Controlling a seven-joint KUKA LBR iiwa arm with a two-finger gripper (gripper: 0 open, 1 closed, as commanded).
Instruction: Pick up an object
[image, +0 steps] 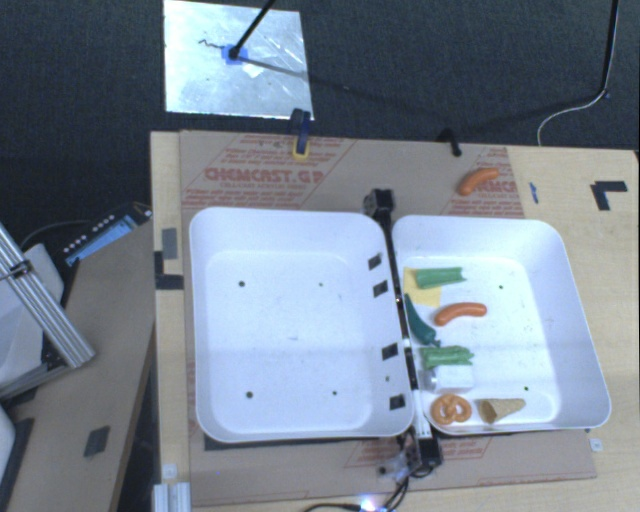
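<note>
Small toy foods lie along the left side of the right bin. A green vegetable piece rests over a yellow slice. An orange sausage sits just right of a dark green pepper. Lower down are another green piece on a white block, a pretzel and a tan cone. A second orange sausage lies on the bench behind the right bin.
The left bin stands beside the right one, joined by black clips. A foil sheet lies at the back. A yellow and blue clamp holds the board's far edge. Metal framing stands at the left.
</note>
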